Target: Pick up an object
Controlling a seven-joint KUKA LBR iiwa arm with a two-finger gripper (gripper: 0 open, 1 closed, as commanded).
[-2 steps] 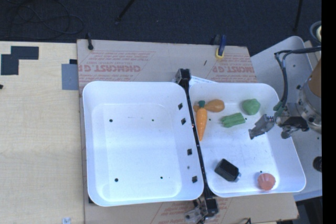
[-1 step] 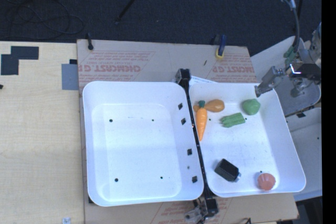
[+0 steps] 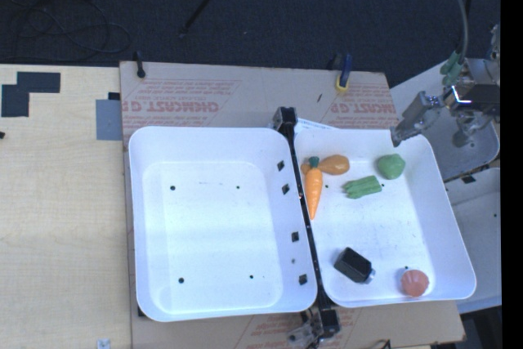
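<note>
In the right bin (image 3: 445, 212) lay the candidate objects: an orange carrot (image 3: 312, 190) against the divider, an orange oval piece (image 3: 334, 165) touching it, a green oblong piece (image 3: 362, 188) and a green round piece (image 3: 391, 166) toward the far side, a black block (image 3: 354, 266) and a reddish ball (image 3: 414, 283) near the front. The left bin (image 3: 143, 217) sat alongside. The end effector (image 3: 409, 127) hovered over the right bin's far corner, grasping nothing; whether it was released or clenched, I cannot tell.
</note>
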